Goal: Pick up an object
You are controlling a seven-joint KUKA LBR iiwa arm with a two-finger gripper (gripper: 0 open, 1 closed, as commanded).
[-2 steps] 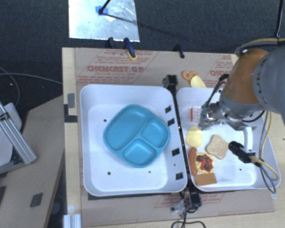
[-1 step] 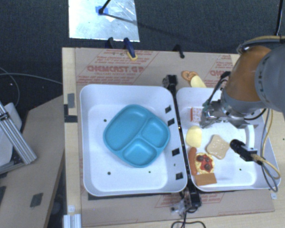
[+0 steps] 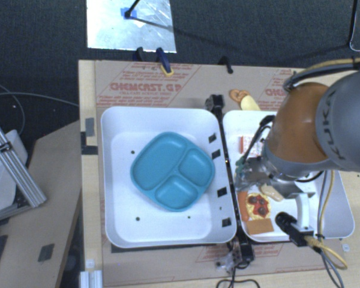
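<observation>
- Reaching in from the right, the arm hangs low over the right bin; the pincer sits beneath the wrist, and whether it is open, shut or holding anything cannot be told.
- Task thing, by judgement: the flat card with a red picture, lying on the bin floor just below the pincer, nearer the front edge. It looks light, thin and stiff, and lies flush, so a grip would need an exposed edge rather than the face; the fingertips may slide over it.
- Just beside the pincer, to its right, a small pale rounded object lies partly under the wrist; its nature is unclear.
- Beyond the pincer, toward the back, a yellow rounded object pokes out at the bin's rim, its lower part cut off by the arm.
- Well to the pincer's left, in the left bin, a blue divided plate rests flat: rigid, smooth, wide, best taken by its rim.
- Much of the right bin's floor is hidden under the arm.
- Both bins stand on a cardboard-covered surface.
</observation>
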